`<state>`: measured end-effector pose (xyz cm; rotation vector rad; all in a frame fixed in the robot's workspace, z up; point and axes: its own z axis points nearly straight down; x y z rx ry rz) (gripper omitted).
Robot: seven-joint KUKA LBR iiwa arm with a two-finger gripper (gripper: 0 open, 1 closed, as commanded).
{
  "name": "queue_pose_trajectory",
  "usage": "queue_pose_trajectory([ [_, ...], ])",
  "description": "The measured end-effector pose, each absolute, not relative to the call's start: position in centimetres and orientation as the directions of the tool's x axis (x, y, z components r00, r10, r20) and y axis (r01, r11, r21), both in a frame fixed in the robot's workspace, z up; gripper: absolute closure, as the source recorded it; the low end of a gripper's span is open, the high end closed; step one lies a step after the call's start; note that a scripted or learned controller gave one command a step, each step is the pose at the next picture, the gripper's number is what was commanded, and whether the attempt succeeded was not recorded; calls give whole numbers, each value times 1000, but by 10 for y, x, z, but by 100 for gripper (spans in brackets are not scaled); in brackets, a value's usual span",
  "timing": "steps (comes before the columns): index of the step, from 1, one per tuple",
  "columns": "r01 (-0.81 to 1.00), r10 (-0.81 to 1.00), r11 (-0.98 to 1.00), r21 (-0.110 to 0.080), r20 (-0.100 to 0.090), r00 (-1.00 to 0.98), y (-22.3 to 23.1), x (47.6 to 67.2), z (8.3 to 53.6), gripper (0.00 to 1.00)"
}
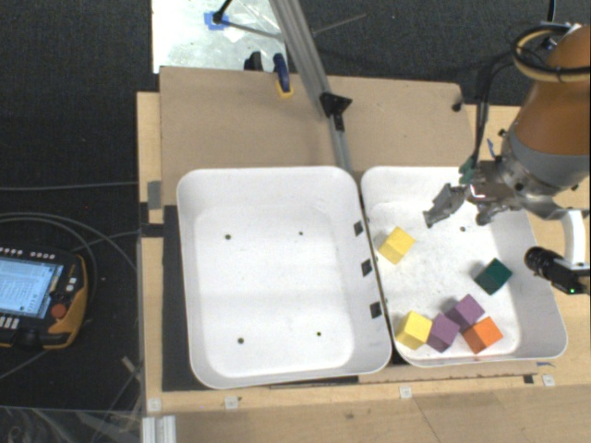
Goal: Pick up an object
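My gripper [461,212] hangs over the back part of the right bin [545,344], its two fingers spread apart and nothing between them. A yellow cube [397,245] lies below and to the left of it, near the bin's left wall. A dark green cube [493,275] sits to the lower right of the gripper. Along the front of the bin lie a second yellow cube [415,328], two purple cubes [466,309] [443,332] and an orange cube [481,335], packed close together.
The left bin [199,192] stands beside the right one, joined by dark clips [367,268]. A slanted metal pole [309,58] runs down to the back of the bins. A teach pendant [37,293] lies on the floor at far left.
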<state>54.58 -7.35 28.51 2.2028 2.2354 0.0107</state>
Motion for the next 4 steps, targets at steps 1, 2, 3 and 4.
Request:
queue_pose_trajectory([
  [1, 1000, 1000, -3, 1, -2, 3, -122, 544, 273, 0],
  [2, 1000, 1000, 14, 6, 2, -14, -49, 577, 296, 0],
  [3, 1000, 1000, -1, -6, 0, 1, -82, 544, 150, 0],
  [4, 1000, 1000, 7, 8, 0, -7, -80, 617, 92, 0],
])
